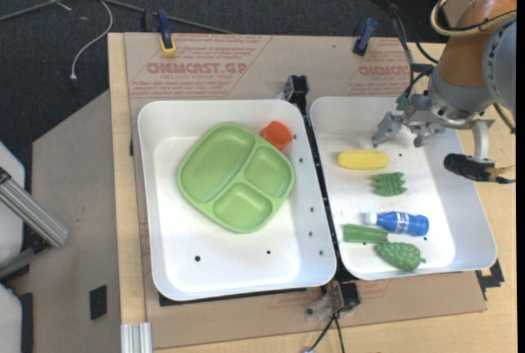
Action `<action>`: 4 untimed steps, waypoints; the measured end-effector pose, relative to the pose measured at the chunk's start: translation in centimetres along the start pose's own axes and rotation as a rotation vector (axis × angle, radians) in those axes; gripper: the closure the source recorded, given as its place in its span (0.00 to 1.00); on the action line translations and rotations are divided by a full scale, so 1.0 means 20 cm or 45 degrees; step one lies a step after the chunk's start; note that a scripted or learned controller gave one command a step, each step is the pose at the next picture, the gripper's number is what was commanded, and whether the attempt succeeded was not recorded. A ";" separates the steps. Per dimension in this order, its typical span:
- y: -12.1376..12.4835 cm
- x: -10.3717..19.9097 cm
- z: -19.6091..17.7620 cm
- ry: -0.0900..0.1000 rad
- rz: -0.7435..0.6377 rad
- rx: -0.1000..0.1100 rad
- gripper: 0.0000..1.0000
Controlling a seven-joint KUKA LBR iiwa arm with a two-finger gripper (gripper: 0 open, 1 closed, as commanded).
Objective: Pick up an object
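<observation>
green toy (399,254) nearest, yellow corn (362,160) below pincer (403,131)

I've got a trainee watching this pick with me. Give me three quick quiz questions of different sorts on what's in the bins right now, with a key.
1. True or false: the green divided plate lies in the same bin as the yellow corn cob.
2. Multiple choice: which thing lies nearest the hand? A) blue bottle B) yellow corn cob C) orange piece
3. Fill in: the orange piece sits at the plate's far ____ corner, as the camera sees it.

Key: 1 false, the plate is in the left bin, the cob in the right bin. 2 B. 3 right.
</observation>
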State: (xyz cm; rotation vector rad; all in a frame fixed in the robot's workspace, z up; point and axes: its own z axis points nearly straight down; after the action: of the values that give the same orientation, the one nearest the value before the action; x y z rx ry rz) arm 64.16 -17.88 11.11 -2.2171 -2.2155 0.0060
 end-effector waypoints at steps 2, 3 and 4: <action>-0.01 -0.03 -0.39 -0.006 0.000 -0.020 1.00; 0.00 -0.03 -0.52 -0.006 -0.002 -0.018 1.00; -0.09 0.20 -0.58 0.000 -0.007 -0.008 1.00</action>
State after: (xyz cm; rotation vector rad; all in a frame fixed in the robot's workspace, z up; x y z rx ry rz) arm 62.54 -13.84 22.70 -2.2141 -2.2244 -0.0014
